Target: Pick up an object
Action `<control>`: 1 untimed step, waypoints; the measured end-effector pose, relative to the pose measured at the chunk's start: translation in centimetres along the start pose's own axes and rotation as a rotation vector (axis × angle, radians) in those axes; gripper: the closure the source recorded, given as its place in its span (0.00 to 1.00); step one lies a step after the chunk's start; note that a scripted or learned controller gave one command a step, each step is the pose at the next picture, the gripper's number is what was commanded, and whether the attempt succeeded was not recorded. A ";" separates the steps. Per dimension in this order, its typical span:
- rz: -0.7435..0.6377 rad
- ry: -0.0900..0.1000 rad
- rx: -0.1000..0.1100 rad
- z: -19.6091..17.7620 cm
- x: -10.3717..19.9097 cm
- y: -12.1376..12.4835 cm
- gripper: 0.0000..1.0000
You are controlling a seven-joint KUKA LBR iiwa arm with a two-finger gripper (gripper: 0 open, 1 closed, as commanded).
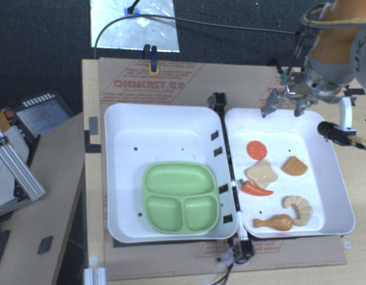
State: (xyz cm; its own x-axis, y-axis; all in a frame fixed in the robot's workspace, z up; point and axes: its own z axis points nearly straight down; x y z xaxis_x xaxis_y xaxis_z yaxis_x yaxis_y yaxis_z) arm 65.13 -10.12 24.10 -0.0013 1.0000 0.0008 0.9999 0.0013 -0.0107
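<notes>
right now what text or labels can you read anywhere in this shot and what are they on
"CHEMCAST GP" in red on the brown board under the bins, behind the left bin; the last letters are uncertain.
More red print repeats across that board, including along its front edge, too small and blurred to read.
The grey device at the left has a panel with marks too blurred to read.
No readable text on the green divided plate, the food pieces or the gripper.

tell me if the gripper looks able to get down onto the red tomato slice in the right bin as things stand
Probably yes. The gripper hangs open above the far edge of the right bin, and the tomato slice lies flat with nothing on top; the bread piece sits just nearer the camera, close but apart.
</notes>
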 end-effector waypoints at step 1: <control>-0.002 -0.001 -0.012 -0.8 0.0 0.2 0.00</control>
State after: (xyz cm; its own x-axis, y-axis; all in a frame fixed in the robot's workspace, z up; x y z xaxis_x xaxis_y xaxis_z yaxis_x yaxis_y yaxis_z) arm 65.35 -10.11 24.87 -0.0031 1.0000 -0.0005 1.0000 0.0031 0.0014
